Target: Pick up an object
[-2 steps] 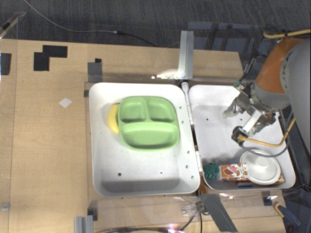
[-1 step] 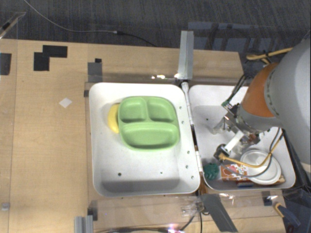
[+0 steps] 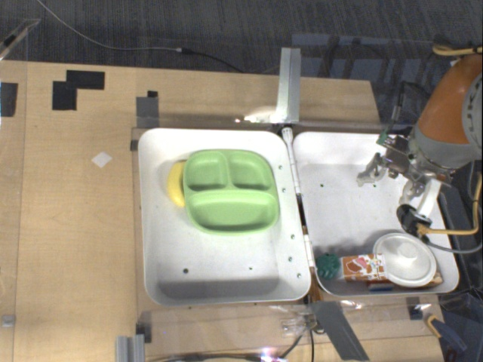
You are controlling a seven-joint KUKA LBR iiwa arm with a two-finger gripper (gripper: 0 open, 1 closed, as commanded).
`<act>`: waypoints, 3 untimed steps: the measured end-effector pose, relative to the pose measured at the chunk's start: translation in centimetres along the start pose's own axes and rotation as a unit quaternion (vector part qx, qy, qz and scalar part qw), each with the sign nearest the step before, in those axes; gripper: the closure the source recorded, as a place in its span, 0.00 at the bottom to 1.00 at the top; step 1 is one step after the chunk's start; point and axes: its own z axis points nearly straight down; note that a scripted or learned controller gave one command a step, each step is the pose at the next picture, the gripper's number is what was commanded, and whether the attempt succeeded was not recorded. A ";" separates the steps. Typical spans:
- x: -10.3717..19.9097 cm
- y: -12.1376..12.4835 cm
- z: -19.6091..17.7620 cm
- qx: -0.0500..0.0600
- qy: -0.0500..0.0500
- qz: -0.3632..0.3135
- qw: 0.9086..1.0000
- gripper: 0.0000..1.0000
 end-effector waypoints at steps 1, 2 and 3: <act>1.5 -4.0 8.4 -0.004 0.001 -0.158 0.988 0.00; 3.5 -2.5 2.5 -0.001 0.000 -0.286 0.958 0.00; 1.2 -9.0 7.4 0.000 0.001 -0.360 0.933 0.00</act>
